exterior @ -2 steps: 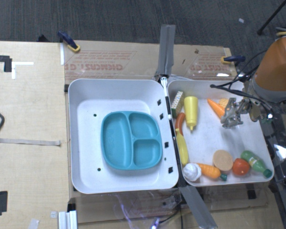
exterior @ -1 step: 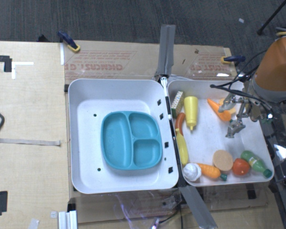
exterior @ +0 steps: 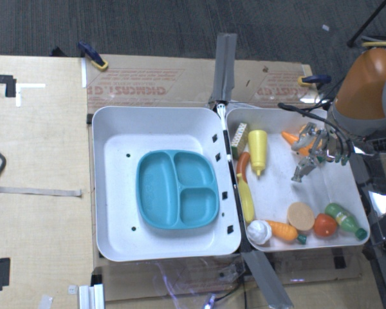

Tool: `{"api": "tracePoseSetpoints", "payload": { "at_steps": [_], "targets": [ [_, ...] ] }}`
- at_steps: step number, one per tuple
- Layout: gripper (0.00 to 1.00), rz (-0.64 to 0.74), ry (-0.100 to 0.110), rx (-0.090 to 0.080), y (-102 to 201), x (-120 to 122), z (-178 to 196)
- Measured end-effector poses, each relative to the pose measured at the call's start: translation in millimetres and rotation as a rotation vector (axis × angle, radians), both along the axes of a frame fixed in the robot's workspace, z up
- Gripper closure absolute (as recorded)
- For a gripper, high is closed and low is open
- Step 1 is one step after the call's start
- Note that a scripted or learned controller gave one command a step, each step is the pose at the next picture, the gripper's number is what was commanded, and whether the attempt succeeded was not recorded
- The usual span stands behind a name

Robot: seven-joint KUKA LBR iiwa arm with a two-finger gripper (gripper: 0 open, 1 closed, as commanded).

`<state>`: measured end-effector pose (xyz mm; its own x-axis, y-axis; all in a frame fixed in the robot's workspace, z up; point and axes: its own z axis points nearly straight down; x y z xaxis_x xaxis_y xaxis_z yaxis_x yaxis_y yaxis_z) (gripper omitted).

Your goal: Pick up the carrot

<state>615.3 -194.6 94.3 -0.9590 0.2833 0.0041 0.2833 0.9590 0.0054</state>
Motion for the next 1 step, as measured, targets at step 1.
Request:
{"api": "tracePoseSetpoints", "payload": {
  "at_steps": [1],
  "targets": [
    [1.00,0.001,-0.014,-0.008,-2.0,3.1,11.5]
  ]
}}
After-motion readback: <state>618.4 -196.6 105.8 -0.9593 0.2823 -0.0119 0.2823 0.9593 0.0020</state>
